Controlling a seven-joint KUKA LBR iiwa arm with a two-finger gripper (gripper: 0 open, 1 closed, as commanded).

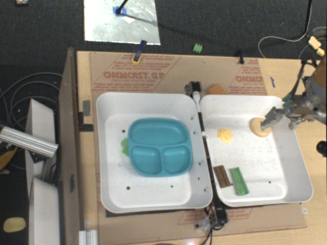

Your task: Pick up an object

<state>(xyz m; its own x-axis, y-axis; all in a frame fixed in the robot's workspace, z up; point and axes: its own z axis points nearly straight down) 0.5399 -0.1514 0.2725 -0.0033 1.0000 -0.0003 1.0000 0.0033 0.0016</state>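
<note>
Gripper (272,117), its opening impossible to tell, sits at the tan disc (259,128), which could skid away against the bin wall (291,152).

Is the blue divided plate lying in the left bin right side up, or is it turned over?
Right side up. The blue divided plate shows its three hollow compartments facing the camera, and it rests flat on the left bin floor.

- A robot lab or test workshop, by the look of it
- Dark carpet (41,40) underfoot, with loose black cables (30,93) coiled on it
- A bench topped with printed cardboard (153,70), two white bins (153,102) clamped side by side
- A shiny metal sheet (122,14) lying on the floor
- A bare aluminium rail (28,141) at the left
</note>
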